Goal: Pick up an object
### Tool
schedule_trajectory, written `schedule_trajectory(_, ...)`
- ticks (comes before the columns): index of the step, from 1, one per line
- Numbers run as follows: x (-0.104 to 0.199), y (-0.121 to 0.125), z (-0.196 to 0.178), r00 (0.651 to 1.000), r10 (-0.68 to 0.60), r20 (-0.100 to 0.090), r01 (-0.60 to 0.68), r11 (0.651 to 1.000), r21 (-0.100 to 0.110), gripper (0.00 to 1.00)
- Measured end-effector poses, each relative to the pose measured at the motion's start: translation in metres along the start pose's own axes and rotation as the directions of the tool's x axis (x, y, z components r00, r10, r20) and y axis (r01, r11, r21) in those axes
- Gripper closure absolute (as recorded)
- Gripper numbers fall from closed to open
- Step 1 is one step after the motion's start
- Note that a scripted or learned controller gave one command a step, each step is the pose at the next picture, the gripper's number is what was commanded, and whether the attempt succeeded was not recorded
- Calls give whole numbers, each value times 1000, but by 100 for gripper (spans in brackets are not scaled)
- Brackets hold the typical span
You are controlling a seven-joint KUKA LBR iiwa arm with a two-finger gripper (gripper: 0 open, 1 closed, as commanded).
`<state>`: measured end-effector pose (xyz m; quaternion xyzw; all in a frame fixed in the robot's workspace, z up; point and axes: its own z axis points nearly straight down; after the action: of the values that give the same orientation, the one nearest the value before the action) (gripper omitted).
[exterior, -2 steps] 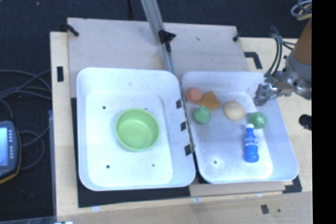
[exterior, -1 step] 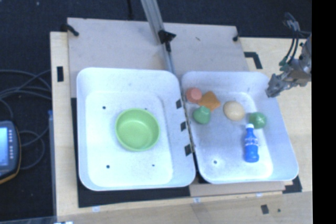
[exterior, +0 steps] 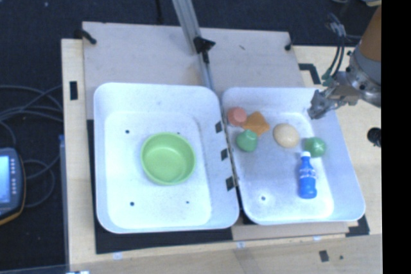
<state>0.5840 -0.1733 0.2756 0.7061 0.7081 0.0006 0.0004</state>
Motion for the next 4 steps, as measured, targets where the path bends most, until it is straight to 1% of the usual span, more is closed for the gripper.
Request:
schedule_trajectory(1,42,3,1,1000,0,0,0,1000,0,100)
schedule_trajectory(2,104,10,9,1000,-1,-1,1,1000,1,100)
schedule_trajectory(3,150,17,6,1000,-1,-1,1,1000,1,100)
schedule_trajectory(4,195,18,8,1000,0,-1,0,1000,1,100)
